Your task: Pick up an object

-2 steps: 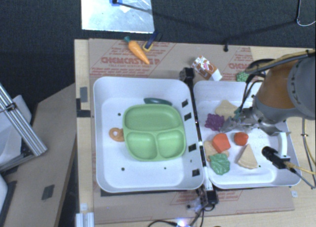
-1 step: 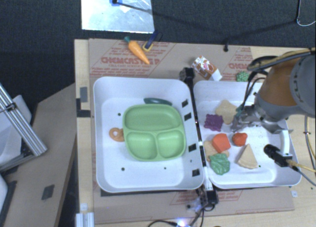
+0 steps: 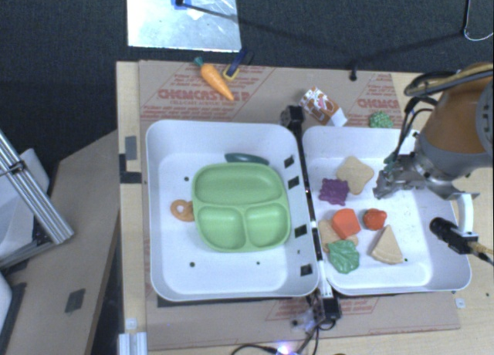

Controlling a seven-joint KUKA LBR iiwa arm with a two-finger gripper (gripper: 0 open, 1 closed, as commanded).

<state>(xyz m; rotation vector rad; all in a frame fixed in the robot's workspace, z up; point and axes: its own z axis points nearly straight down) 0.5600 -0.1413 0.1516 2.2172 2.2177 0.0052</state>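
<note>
The gripper [image 3: 386,185] hovers over the right bin [image 3: 444,272], just above a red toy [image 3: 375,218] near the bin's middle. Whether its jaws are apart or together, I cannot tell

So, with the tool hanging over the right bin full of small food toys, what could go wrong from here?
1. The tool hangs between the tan bread slice and the red tomato; it might close on neither.
2. The tomato, orange block and tan wedge lie close together, so a descent may push neighbours instead of gripping one.
</note>
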